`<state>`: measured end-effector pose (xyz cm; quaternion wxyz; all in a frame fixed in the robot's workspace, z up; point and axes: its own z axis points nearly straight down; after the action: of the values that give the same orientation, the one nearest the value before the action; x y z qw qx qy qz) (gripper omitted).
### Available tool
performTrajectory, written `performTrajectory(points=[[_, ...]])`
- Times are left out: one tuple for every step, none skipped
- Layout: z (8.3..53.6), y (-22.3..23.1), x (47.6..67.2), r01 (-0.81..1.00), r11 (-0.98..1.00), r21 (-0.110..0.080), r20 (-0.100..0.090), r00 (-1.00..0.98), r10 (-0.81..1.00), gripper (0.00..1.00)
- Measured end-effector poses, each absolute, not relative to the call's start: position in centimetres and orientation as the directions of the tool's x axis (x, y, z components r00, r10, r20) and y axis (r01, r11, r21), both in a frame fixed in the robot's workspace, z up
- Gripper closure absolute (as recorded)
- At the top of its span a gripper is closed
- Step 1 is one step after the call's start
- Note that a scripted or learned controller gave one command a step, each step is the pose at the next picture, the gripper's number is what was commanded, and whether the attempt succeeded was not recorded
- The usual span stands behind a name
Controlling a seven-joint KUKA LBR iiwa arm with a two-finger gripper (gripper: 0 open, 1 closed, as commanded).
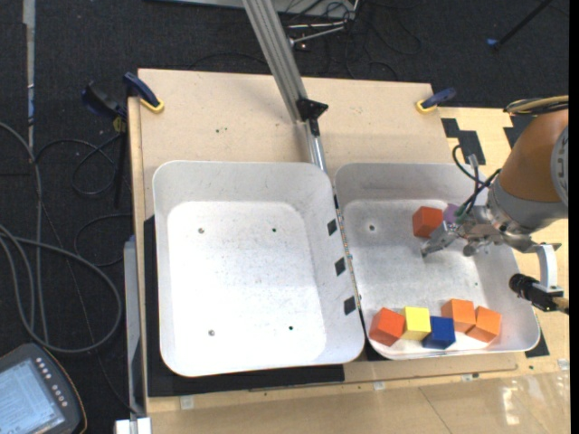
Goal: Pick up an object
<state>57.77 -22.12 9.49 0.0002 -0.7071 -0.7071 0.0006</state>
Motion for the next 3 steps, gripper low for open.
performTrajectory(points=[[10.6,-22.1,57.8,1.000,0.001,0.002,-0.001,-0.001,1.000,1.00],[16.7,-21.4,58.4,1.000,0.004,0.008,-0.003,-0.004,1.000,1.00],[21.0,-21.7,58.2,1.000,0.003,0.007,-0.003,-0.003,1.000,1.00]])
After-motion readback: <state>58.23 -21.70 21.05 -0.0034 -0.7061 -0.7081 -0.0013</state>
